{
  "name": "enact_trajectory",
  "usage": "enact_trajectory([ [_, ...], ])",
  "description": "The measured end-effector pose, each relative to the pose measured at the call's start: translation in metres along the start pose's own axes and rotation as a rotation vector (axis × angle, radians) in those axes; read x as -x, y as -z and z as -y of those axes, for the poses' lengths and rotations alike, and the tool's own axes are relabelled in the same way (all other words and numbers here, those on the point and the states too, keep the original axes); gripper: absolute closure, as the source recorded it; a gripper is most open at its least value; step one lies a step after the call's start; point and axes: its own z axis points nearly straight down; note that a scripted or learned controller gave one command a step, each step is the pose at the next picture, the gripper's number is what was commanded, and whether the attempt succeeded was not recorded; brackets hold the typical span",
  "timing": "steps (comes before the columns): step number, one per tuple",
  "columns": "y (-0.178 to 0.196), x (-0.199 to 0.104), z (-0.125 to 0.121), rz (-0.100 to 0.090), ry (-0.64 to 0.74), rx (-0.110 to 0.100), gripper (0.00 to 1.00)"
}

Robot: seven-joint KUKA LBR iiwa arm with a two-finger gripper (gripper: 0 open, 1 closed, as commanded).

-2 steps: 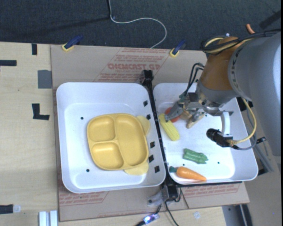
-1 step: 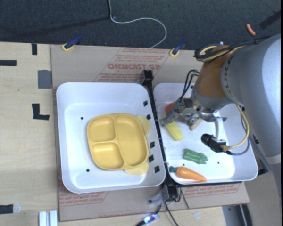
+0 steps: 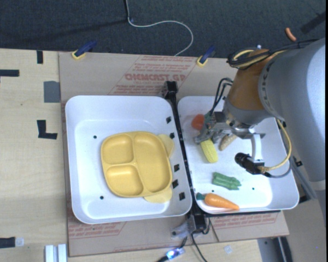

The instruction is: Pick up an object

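Note:
My gripper is low in the right bin, at its upper middle. Just below it lies a yellow corn cob, touching or nearly touching it. A red-orange round piece sits right beside it at the upper left. A beige piece pokes out at its lower right. Nearer the front lie a green vegetable and an orange carrot. Whether anything is held is hidden by the wrist.
The left bin holds a yellow divided plate. The grey arm with its orange band covers the right bin's upper right part. A black cable loops over that bin's right side. A black divider separates the bins.

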Motion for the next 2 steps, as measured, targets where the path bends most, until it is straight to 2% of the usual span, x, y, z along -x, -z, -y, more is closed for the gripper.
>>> enact_trajectory([
  [1, 0.047, -0.001, 0.009, -0.002, -0.003, 0.002, 1.00],
  [2, 0.091, 0.003, 0.005, -0.001, -0.002, 0.003, 1.00],
])
